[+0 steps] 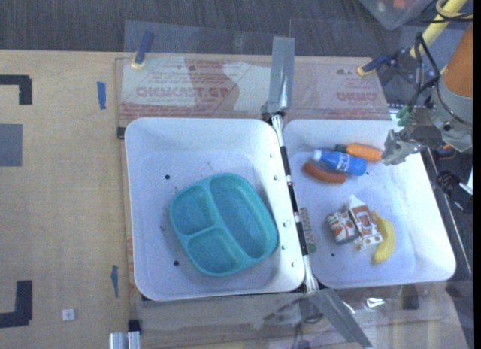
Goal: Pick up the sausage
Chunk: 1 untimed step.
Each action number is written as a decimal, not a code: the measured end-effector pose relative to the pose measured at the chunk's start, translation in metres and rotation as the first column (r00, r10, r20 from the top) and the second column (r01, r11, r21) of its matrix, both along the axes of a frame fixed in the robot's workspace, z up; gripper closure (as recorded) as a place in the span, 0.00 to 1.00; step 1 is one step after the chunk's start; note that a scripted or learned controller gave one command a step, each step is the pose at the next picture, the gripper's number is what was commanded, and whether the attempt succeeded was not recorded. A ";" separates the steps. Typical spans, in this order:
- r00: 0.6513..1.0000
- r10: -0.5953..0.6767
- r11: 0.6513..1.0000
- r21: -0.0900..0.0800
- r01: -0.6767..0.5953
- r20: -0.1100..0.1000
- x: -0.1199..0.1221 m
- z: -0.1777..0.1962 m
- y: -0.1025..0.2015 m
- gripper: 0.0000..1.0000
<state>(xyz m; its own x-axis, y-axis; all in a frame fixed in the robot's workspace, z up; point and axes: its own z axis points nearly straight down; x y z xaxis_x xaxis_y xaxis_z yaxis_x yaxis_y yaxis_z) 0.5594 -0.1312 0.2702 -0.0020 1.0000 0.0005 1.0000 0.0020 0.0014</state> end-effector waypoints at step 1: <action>0.996 0.091 0.996 0.000 -0.091 -0.002 0.001 -0.061 0.068 1.00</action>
<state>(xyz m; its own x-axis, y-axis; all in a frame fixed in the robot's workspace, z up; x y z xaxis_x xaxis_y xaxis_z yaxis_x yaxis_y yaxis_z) 0.5607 -0.0636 0.2088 -0.0934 0.9956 0.0007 0.9956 0.0934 -0.0011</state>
